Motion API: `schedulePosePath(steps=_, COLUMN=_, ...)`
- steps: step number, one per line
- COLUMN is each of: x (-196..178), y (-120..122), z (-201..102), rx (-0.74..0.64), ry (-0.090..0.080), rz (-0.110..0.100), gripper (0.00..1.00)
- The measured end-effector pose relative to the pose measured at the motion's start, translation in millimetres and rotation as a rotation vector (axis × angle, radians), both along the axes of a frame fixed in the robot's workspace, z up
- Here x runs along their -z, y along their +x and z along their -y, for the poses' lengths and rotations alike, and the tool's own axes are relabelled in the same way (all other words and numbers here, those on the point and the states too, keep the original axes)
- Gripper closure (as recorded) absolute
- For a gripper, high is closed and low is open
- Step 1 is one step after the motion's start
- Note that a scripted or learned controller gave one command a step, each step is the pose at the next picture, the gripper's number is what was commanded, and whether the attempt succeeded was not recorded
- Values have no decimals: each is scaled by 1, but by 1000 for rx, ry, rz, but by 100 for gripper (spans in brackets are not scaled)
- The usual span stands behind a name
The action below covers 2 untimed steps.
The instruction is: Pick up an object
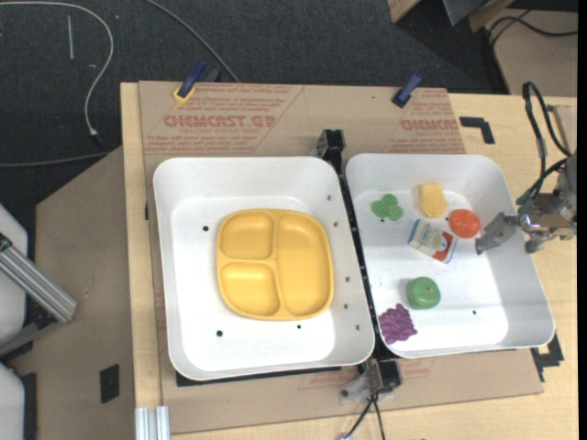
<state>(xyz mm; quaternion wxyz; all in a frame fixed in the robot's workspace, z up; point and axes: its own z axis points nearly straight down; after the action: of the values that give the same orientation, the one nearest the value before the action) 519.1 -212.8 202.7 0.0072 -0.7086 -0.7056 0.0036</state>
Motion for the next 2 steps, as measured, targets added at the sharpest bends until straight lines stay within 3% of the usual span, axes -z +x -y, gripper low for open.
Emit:
schedulePosePath(steps=1, x=-8, y=3, z=-1, rx=-5, ry=-4, rz=14, gripper=0)
schedulePosePath(steps=2, x=53, y=8, z=-3, rx=-4, ry=-2, rz=11, gripper=0)
